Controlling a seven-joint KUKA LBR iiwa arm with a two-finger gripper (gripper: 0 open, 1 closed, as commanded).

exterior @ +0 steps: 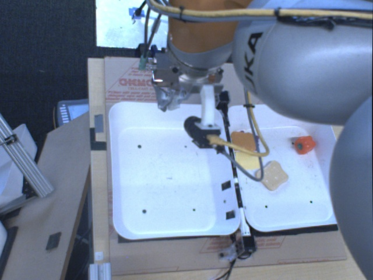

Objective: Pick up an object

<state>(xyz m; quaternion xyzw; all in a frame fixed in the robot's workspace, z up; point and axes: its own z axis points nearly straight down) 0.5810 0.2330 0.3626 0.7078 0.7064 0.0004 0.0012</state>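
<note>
Reaching in from the right, the grey arm (303,51) is hanging its orange-banded wrist over the far edge of the left bin (169,179), with the hand (175,95) sitting low near that bin's far wall. Whether the hand is open or closed I cannot tell; the wrist hardware is crowding it and nothing is showing in its grip. A white bracket with a black curved piece (198,130) is hanging just right of the hand, close to the divide between the two bins, and a yellow cable (245,147) is looping down from the arm across it.

The likely things to pick are all lying in the right bin (291,209): an orange block (243,140) just beside the dividing wall, a pale yellow flat piece (250,161) touching it on the near side, a tan toast-like piece (274,177) nearer still, and a small red-orange object (303,145) well apart toward the right. They are resting flat and loose, probably dropped there, so each offers a top-down approach.

Judging by this, the hand is hovering over the wrong bin, and a pick is not yet under way. Both bins are sitting side by side on the worktop (99,156).
</note>
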